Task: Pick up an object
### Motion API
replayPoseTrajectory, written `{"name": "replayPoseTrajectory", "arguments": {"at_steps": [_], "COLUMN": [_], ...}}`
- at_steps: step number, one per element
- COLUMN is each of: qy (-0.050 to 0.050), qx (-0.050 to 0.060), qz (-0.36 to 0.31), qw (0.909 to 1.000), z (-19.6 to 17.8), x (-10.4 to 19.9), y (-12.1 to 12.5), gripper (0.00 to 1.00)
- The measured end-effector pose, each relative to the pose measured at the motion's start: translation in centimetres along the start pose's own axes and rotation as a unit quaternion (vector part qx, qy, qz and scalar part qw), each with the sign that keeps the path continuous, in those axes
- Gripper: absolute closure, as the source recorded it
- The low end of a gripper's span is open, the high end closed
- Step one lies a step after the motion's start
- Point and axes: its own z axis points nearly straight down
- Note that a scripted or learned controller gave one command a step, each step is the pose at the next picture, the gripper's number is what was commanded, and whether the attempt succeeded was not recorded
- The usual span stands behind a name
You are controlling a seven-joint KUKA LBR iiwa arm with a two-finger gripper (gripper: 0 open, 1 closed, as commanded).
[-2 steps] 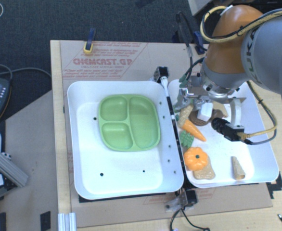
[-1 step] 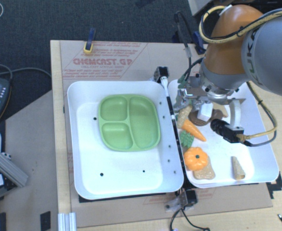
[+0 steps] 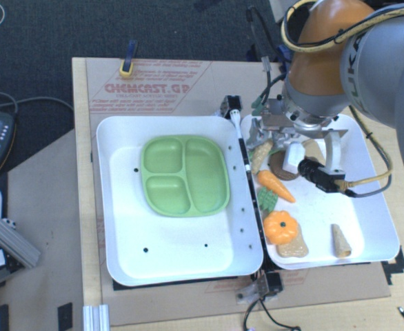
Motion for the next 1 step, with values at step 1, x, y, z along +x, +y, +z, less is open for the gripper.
{"name": "replayPoseTrajectory", "arguments": {"at_steps": [1], "qy": [0.000], "qx": [0.003], "qz": [0.001], "qw": [1.0000], "z": [-0.58], "x": [-0.60], "y": [-1.87], "gripper": [1.00]}}
